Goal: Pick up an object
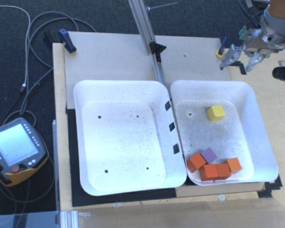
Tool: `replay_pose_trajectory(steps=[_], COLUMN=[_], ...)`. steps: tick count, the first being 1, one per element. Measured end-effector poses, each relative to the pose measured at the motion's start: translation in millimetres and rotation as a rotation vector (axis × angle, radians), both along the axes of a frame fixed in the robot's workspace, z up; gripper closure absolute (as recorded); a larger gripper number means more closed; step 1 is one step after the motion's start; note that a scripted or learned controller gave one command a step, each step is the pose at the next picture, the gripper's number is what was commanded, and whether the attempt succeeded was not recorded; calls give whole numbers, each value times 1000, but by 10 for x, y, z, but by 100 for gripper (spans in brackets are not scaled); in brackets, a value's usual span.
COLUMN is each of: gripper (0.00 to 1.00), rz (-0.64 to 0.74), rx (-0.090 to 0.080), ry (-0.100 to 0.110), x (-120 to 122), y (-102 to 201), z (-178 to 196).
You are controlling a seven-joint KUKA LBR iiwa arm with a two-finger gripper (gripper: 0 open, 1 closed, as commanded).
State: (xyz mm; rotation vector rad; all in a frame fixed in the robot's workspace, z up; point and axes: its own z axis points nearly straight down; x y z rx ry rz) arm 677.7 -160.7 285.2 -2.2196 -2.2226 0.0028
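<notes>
A yellow cube [216,112] lies in the upper middle of the right bin [256,122]. At that bin's front edge sits a cluster of blocks: several orange ones [214,170] and a small purple one [208,154]. My gripper [239,62] hangs above the bench behind the right bin, up and to the right of the yellow cube. Its fingers [228,60] stand apart, open, with nothing between them.
The left bin [85,127] lies beside the right one. A metal pole [141,20] rises slantwise behind the bins. A blue clamp [66,39] sits at the bench's back left corner. A teach pendant [14,148] and cables lie on the floor at the left.
</notes>
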Motion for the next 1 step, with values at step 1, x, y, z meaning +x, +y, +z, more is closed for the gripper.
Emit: replay_pose_trajectory(steps=[1], gripper=[0], rz=[0], rx=[3], ry=[8], x=[-8], y=[142], z=[-1127])
